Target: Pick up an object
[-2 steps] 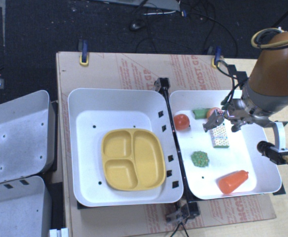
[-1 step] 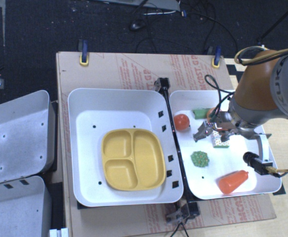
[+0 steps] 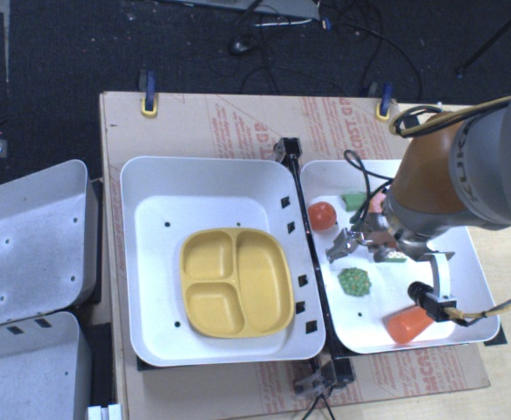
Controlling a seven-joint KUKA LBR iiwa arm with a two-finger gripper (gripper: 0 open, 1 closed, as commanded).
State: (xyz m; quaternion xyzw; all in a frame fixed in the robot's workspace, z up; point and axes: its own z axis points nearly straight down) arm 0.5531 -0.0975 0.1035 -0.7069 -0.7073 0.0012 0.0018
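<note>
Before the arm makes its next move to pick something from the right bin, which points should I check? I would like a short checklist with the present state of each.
1. Gripper is over the right bin: ok.
2. A thing is between its fingers: not ok, nothing shows there.
3. Green bumpy object lies free, just below the gripper in the camera view: ok.
4. Red ball is unobstructed near the bin's left wall: ok.
5. Orange block is clear of the cable and black fitting beside it: cannot tell, they look very close.
6. Yellow divided tray in the left bin is away from the arm: ok.
</note>
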